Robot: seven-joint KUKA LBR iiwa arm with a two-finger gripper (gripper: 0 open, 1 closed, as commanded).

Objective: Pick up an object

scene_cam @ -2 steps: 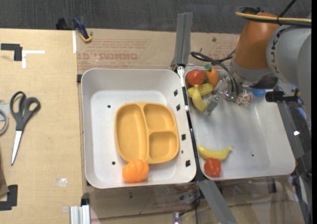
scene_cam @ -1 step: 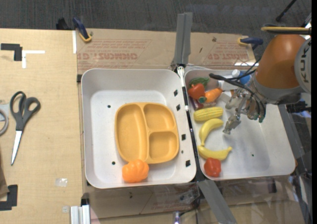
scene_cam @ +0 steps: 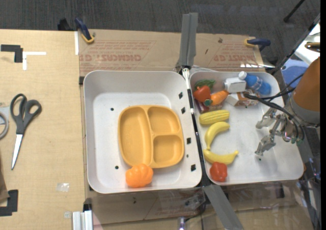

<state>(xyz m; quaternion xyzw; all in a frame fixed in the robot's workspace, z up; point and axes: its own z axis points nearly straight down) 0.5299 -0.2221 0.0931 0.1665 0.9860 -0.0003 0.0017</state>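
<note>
So the claw (scene_cam: 265,137) is down in the right bin (scene_cam: 285,173), over the bare white floor on its right side; fingers look spread with nothing between them, and no toy is under it, the closest being well off to its left.

What I'd worry about: if it shuts right here it just pinches air; and if it goes for the curved banana (scene_cam: 215,133), that shape could roll or squirt out sideways, I reckon. The stuff at the far end is packed tight, so a grab there could snag two things or shove them around.

Right bin: an ear of corn (scene_cam: 214,117) with that banana just below it; a second banana (scene_cam: 220,157) lower down, touching a red pepper (scene_cam: 218,172); up top a red-and-green veggie (scene_cam: 202,91), a carrot (scene_cam: 219,97), and a blue-and-white bottle (scene_cam: 249,83).

Left bin (scene_cam: 102,137): a yellow divided tray (scene_cam: 151,136), compartments bare, with an orange pepper (scene_cam: 139,175) against its near edge.
</note>
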